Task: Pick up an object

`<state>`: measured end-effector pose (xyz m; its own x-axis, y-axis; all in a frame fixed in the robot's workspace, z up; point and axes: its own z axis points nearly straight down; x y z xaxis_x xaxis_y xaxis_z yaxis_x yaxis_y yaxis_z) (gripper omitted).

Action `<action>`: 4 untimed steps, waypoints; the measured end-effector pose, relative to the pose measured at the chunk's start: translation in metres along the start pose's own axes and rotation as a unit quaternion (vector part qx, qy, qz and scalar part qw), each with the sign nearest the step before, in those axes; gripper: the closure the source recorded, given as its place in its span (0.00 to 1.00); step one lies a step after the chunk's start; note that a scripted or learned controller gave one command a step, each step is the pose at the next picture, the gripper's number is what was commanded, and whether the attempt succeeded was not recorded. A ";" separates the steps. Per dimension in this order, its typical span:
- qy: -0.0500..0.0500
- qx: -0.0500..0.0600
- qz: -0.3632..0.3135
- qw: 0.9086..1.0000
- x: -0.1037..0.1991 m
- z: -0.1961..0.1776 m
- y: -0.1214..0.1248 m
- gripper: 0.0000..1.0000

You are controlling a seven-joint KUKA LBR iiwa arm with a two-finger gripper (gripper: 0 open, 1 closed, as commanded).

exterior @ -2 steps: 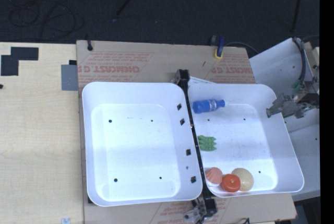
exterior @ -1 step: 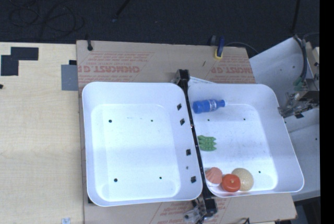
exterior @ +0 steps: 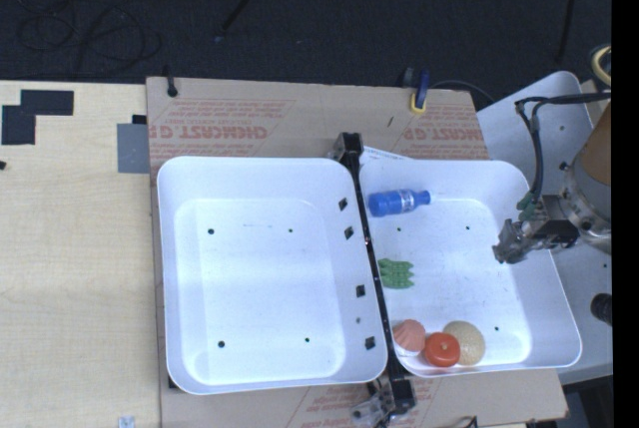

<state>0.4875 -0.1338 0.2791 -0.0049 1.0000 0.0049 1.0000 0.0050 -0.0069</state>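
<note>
The right bin (exterior: 519, 316) holds a blue bottle (exterior: 397, 202) lying on its side near the far left corner. A small green object (exterior: 395, 273) lies by the bin's left wall. At the near edge sit a pink round object (exterior: 408, 334), a red round object (exterior: 441, 349) and a tan round object (exterior: 466, 340), close together. My gripper (exterior: 511, 246) hangs over the right side of this bin, well to the right of all the objects. Nothing shows between its fingers.
The left bin (exterior: 180, 216) lies beside the right one, with a black divider (exterior: 364, 256) between them. Both rest on a cardboard sheet (exterior: 250, 122). A blue and yellow clamp (exterior: 420, 90) grips the cardboard's far edge.
</note>
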 end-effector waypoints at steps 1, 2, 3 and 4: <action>-0.003 -0.001 0.005 1.000 -0.060 0.021 -0.010 1.00; -0.003 -0.003 0.003 1.000 -0.080 0.018 -0.012 1.00; -0.003 -0.004 0.002 1.000 -0.080 -0.009 -0.012 1.00; -0.002 -0.003 0.002 1.000 -0.080 -0.024 -0.012 1.00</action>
<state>0.4756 -0.2140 0.3027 -0.0012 1.0000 0.0000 1.0000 0.0012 -0.0004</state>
